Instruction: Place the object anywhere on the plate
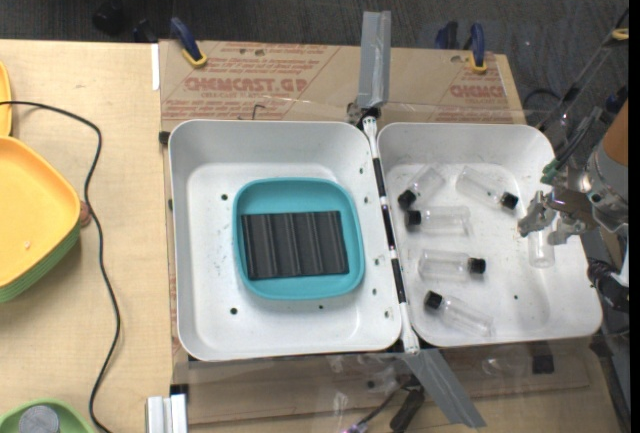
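A teal plate with a dark grey ribbed centre lies in the left bin. Several clear vials with black caps lie scattered in the right bin, among them one at the back and one near the front. My gripper hangs over the right bin's right side, far from the plate. A clear vial stands upright between its fingertips, just above the bin floor, and the fingers are shut on it.
A raised divider separates the two bins. Yellow and green dishes sit on the wooden table at the left, with a black cable running beside them. Two more vials lie in the middle of the right bin.
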Robot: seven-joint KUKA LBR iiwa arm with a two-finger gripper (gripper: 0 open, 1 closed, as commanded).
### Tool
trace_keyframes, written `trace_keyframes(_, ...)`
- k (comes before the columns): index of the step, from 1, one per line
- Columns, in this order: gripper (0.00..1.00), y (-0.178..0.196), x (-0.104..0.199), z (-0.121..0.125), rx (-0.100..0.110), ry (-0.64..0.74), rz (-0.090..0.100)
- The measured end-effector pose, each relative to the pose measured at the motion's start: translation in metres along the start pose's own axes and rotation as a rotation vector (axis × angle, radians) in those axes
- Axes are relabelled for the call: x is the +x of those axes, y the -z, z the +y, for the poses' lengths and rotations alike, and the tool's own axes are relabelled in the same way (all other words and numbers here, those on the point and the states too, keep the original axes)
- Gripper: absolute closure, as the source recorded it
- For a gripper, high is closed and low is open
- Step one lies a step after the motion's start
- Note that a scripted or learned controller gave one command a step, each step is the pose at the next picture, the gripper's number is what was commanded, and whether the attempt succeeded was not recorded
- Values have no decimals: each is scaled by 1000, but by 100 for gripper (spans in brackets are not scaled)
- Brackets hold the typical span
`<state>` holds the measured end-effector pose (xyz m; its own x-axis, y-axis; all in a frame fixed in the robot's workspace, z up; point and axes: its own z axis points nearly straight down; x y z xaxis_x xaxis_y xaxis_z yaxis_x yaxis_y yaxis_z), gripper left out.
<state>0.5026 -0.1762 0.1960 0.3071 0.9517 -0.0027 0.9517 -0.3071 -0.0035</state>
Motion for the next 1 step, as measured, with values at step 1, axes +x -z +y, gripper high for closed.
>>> trace_keyframes(1, 0, 0, 0, 0, 0, 0, 0)
